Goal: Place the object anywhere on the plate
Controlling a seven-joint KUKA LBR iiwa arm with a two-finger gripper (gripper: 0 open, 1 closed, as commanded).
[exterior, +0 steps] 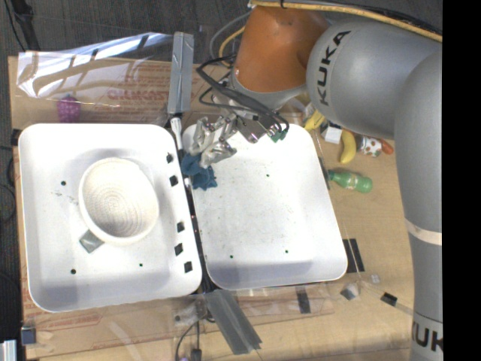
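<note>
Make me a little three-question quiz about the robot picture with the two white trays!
1. True or false: the plate sits in the left bin.
2. Where is the blue object? A) on the plate B) in the right bin, near its upper left corner C) on the bench outside both bins
3. Fill in: the gripper is above the ______ bin.

Key: 1 true. 2 B. 3 right.
</note>
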